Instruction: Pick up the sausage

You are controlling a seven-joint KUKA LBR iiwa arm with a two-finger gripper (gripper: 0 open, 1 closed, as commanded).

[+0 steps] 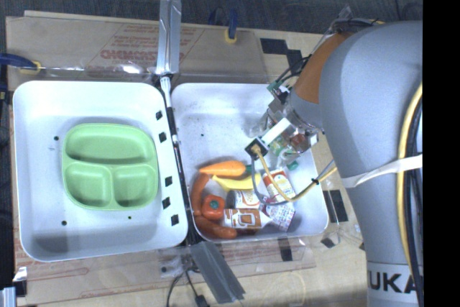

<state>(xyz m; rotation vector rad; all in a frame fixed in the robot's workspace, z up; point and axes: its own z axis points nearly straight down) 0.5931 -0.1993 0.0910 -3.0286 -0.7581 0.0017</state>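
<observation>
The sausage (197,213) is a reddish-brown curved piece lying along the front left corner of the right bin (215,104). It wraps around a red tomato-like toy (212,205). My gripper (291,142) hangs over the bin's right side, well to the right of the sausage and apart from it. The wrist and the parts fixed to it hide its tip.
Also in the right bin are an orange carrot (224,169), a yellow banana (236,183) and several printed packets (244,216). The left bin (36,154) holds a green divided plate (111,167). A metal divider (168,39) stands between the bins.
</observation>
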